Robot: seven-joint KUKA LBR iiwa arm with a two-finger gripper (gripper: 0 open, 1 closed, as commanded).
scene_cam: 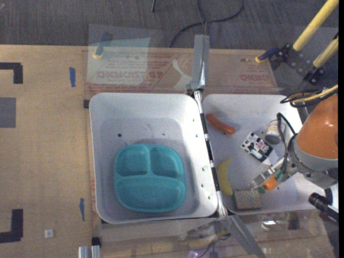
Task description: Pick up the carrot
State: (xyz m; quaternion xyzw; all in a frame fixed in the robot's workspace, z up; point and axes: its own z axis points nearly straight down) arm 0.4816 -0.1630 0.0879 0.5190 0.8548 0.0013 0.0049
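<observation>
two white bins (102,112) are seen on a tan bench. at lower right, the gripper (263,184) is clamped on the carrot (270,183), held only by its end, so slipping is risked beside the sponge (247,199).

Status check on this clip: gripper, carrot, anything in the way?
Gripper low in right bin, by sponge. Carrot lying near bin's far-left corner, untouched. Path between: small printed card.

Robotics lab, w/ a test-rig setup: plywood counter (43,160) marked w/ black tape squares (12,73) & blue tape bits (72,77), two white bins (102,122) clamped side by side, loose black cable (215,4) on grey carpet (64,9), yellow-handled clamps (314,23) at the edge.
</observation>
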